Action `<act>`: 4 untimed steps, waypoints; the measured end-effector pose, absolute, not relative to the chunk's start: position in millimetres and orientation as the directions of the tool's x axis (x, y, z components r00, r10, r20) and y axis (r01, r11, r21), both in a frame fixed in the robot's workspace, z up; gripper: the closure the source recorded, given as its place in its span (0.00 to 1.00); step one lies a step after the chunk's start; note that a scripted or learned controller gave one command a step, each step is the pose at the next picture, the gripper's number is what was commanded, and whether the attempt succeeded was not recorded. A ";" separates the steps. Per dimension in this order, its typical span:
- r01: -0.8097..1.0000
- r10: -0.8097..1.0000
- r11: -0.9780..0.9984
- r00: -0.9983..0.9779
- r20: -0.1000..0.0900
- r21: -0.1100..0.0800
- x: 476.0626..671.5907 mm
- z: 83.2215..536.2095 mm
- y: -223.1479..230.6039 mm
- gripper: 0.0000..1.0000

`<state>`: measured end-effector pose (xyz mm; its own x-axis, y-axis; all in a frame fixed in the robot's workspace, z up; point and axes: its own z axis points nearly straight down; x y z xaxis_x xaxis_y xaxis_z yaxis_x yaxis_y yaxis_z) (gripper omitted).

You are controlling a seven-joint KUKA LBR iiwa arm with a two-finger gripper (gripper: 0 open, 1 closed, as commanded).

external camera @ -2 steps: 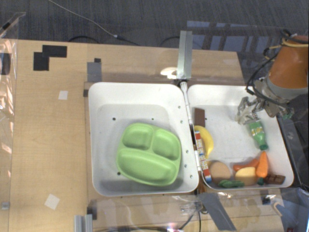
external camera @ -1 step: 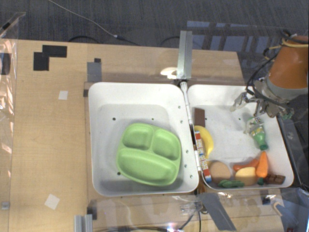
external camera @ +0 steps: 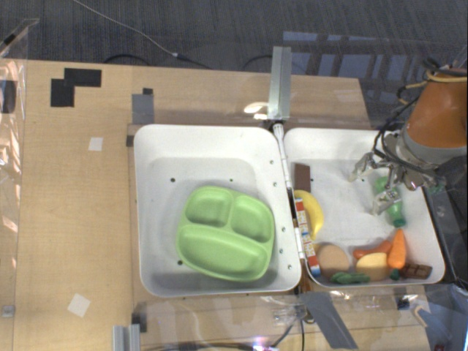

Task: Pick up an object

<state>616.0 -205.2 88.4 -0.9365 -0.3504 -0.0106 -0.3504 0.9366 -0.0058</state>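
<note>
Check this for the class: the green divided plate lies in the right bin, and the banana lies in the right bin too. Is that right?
Not quite. The camera view shows the green divided plate in the left bin; the banana does lie in the right bin.

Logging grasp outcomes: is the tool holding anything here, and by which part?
Cannot be told: the tool sits over a green object in the right bin, but no grip is visible.

Worktop [external camera: 80, 218] looks like pale matt wood laminate. Both bins [external camera: 146, 196] smooth white plastic with a slight sheen. Green divided plate [external camera: 227, 232] smooth plastic, semi-gloss. Banana [external camera: 313, 212] and carrot [external camera: 397, 248] look like glossy toy plastic. Hand [external camera: 380, 185] probably bare metal, blurry. Divider post [external camera: 281, 82] brushed metal.
</note>
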 end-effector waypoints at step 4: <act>-0.412 -0.412 0.911 -0.911 -0.010 -0.007 613.9 88.3 -203.8 0.00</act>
